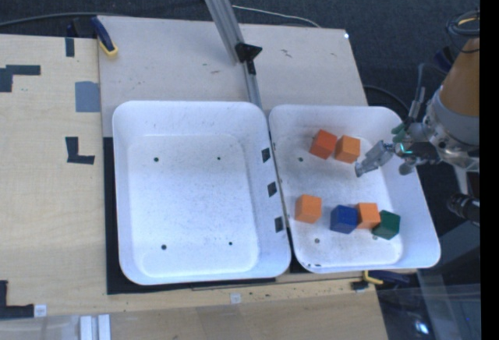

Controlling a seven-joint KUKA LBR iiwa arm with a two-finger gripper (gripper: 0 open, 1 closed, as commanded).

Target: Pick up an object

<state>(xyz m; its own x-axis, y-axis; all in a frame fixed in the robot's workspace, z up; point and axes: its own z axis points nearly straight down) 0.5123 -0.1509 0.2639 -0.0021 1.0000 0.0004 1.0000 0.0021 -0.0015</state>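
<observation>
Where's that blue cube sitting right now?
The blue cube lies in the right bin, near its front edge, between two orange cubes, with the green cube just beyond.

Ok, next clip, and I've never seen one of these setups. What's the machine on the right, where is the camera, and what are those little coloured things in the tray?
You are looking down at a slant from one camera fixed above a bench. The grey and orange shape at the right is a robot arm; its tool, the grasping end, hangs over the right bin with nothing visible between its fingers. Two shallow white bins sit side by side. The left bin shows only dark specks. The right one holds six small blocks: two orange ones near the tool, and lower down an orange block, a blue block, another orange and a green block.
</observation>
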